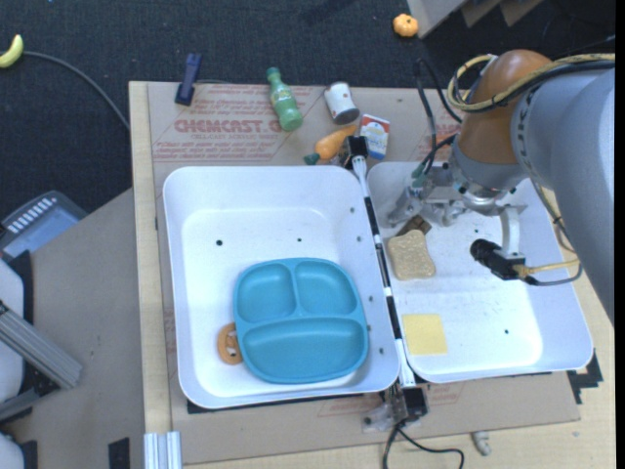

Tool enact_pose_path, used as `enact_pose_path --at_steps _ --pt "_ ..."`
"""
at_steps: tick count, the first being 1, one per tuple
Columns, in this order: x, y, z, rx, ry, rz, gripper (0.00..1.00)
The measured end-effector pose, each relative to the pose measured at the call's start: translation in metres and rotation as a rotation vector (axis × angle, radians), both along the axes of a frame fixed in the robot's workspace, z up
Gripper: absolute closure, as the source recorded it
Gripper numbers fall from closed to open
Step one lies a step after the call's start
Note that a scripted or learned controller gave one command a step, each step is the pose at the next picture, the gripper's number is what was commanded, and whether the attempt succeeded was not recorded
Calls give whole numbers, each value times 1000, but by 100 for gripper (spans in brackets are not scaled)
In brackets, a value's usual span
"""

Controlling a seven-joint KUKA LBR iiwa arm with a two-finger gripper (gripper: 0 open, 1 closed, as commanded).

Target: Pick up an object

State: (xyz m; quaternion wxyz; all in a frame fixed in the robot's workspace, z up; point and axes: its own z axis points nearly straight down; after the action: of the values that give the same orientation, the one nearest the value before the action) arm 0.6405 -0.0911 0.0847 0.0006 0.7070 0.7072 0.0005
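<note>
In the right bin [508,345] a brown slice of bread [411,256] lies flat near the left wall. A yellow cheese square [425,333] rests closer to the front. My gripper [414,215] hangs low over the bin's back left corner, just behind the bread and very close to its far edge. Nothing is visibly held. The grey arm with its orange band [508,81] covers the back right of this bin.
The left bin [195,213] holds a blue divided plate [298,319] with a small brown pretzel [229,344] at its left edge. Behind the bins lie a green bottle [284,100], a white can [341,102], a carrot [332,145], a small carton [375,135] and a blue clip [187,78].
</note>
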Motion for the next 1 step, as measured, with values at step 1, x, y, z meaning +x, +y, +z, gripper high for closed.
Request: enact_pose_path --at_steps 1 --pt "0 0 0 0 0 0 0"
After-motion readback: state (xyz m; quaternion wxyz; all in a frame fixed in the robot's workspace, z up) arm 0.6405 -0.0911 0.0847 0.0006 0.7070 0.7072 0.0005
